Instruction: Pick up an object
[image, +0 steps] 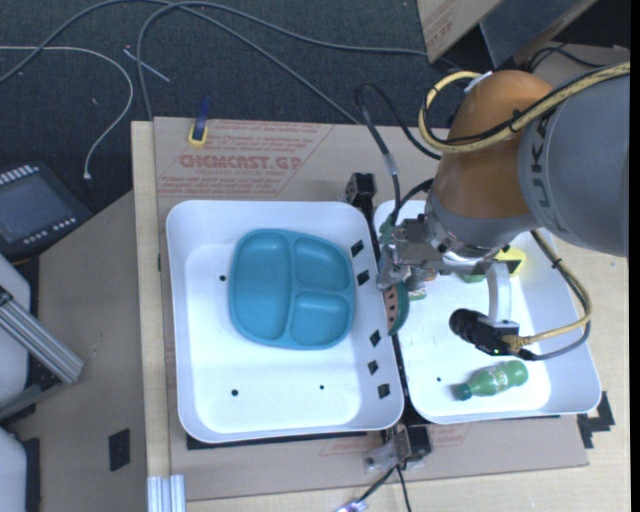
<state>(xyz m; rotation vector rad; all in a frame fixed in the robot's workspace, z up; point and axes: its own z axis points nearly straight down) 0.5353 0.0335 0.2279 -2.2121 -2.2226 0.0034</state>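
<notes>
The tool (398, 290) is hanging over the right bin's (560, 395) left wall; I cannot tell its state. A green bottle (494, 380) is lying in that bin near its front edge, well apart from the tool. A blue divided plate (291, 288) is sitting in the left bin (200, 380)

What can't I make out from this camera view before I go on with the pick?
- End effector: wrist and orange band sit above it, so whether it grips anything is unreadable.
- Yellow object in the right bin: mostly covered by the arm.
- Dark item by the bins' shared edge: too small and shadowed to identify.
- Green bottle: label too small to read.
</notes>
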